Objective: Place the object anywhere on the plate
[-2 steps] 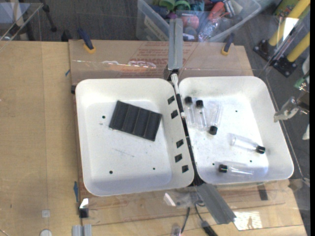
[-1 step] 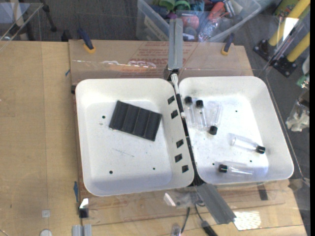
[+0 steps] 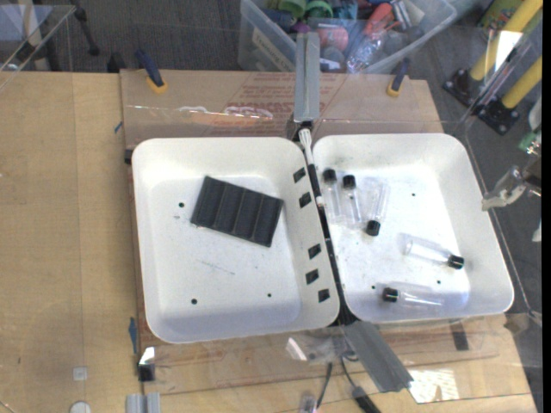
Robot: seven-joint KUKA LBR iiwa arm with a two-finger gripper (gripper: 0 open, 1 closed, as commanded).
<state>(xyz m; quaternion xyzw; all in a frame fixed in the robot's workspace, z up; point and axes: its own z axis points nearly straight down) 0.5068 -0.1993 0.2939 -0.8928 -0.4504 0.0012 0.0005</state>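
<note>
objects: five clear plastic vials with black caps point(image 3: 428, 252) lie in the right bin, none of them on the plate.
far group: three vials point(image 3: 353, 200) lie close together near the right bin's left wall, two caps pointing far, one cap pointing near.
near pair: one vial lies right of the bin's middle with its cap to the right; another vial point(image 3: 411, 298) lies by the near wall with its cap to the left, the two apart from each other.
plate: a dark grey, ribbed rectangular plate point(image 3: 237, 211) lies flat and slightly turned in the left bin, toward its far side, well apart from the vials.
bins: two shallow white bins, left bin point(image 3: 164, 308) and right bin point(image 3: 482, 282), touch along a middle seam with black clips point(image 3: 311, 252).
gripper: a pale grey blurred shape point(image 3: 506, 192) at the right edge, just outside the right bin's rim, seems to be the gripper; apart or together, i cannot tell.
behind: a clear plastic tub of coloured items point(image 3: 344, 11) stands beyond the bins.
</note>
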